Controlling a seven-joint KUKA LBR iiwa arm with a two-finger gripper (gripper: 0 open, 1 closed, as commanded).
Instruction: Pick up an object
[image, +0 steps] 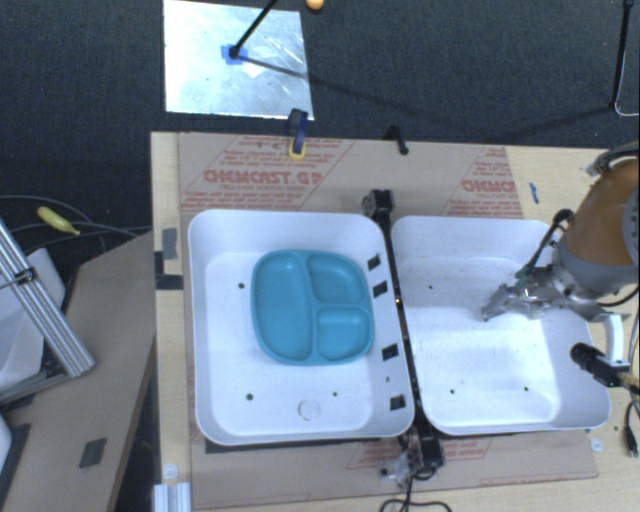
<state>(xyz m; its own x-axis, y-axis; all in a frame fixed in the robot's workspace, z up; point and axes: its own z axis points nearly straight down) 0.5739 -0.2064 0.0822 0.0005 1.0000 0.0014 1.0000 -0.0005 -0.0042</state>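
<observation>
**Gripper low in the right bin, the plate waits in the left one**

The one object that can be picked is a blue divided plate (312, 305). It lies flat in the middle of the left bin (215, 250), with its three compartments facing up. Nothing touches it.

The gripper (492, 308) is on the other side of the clamped seam (398, 330) between the bins, well apart from the plate. It hangs low over the bare floor of the right bin (470, 390), and it points toward the seam. No object sits between its tips, so it holds nothing. The tips are small and grey against the white floor, so I cannot tell how far open the hand is.

In my judgement the task is at the approach step, and no grasp is begun. The next move calls for a rise above the bin walls, a crossing of the seam to the plate, and then a descent on its rim or on one of its inner ridges, because the plate is wide and shallow.
</observation>
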